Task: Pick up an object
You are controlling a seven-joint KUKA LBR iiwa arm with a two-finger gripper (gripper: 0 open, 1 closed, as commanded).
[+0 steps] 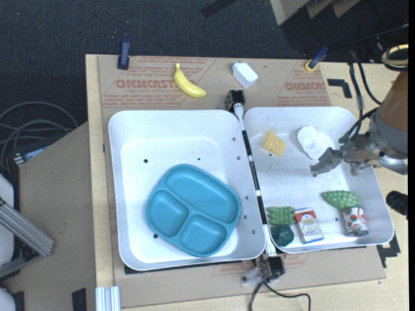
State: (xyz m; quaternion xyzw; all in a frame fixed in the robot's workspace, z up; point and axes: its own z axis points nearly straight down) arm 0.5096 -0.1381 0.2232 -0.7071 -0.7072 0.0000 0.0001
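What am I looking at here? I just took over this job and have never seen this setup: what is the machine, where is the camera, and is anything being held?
One camera sits above the bench and looks down at a slant. The machine is a single grey arm reaching in from the right; its tool hangs over the right bin. Nothing shows between the tool's fingers, so I would not count anything as held.

Two shallow white bins sit side by side. The left bin holds a blue divided plate. The right bin holds a yellow block, a white lump, a green piece, a small can, a small box and a dark green item.

On the board behind the bins lie a banana and a white piece.
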